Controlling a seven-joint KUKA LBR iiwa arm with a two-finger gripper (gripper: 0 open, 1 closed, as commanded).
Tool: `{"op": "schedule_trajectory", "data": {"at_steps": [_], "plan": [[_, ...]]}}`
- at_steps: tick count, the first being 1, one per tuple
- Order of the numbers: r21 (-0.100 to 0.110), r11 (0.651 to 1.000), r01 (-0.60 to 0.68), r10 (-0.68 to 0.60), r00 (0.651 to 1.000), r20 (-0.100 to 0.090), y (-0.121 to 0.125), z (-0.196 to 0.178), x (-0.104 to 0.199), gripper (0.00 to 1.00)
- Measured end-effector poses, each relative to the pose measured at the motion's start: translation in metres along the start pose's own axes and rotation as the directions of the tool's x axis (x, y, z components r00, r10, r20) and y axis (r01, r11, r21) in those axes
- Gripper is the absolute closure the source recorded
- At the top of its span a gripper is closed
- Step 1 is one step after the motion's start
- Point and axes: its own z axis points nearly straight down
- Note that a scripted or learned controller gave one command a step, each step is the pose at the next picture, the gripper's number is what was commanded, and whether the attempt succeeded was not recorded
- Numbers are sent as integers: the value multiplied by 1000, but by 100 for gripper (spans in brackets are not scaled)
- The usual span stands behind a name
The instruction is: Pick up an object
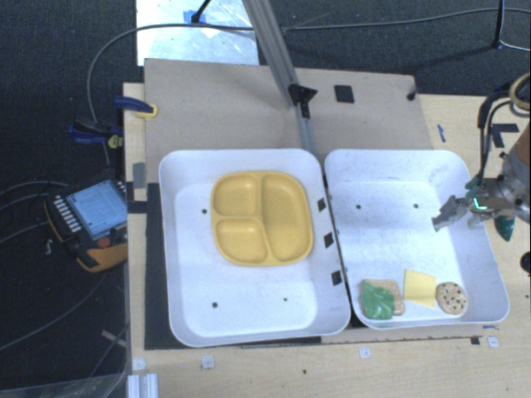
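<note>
Three toy foods lie along the front of the right bin (390, 189): a green leafy piece on a slice of toast (380, 299), a yellow cheese slice (419, 288) and a round speckled cookie (451, 298). My gripper (449, 212) hangs over the right side of this bin, near its right wall. It is well behind the foods and apart from them, and nothing shows in its grasp.
The left bin (191, 305) holds a yellow divided plate (261, 218) in its back half. A grey pole (278, 48) slants down to the bins' back edge. A handheld pendant (90, 218) and cables lie on the floor to the left.
</note>
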Motion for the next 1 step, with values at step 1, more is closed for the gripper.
{"op": "schedule_trajectory", "data": {"at_steps": [1], "plan": [[-1,1000,0,0,1000,0,0,0,0,0]]}}
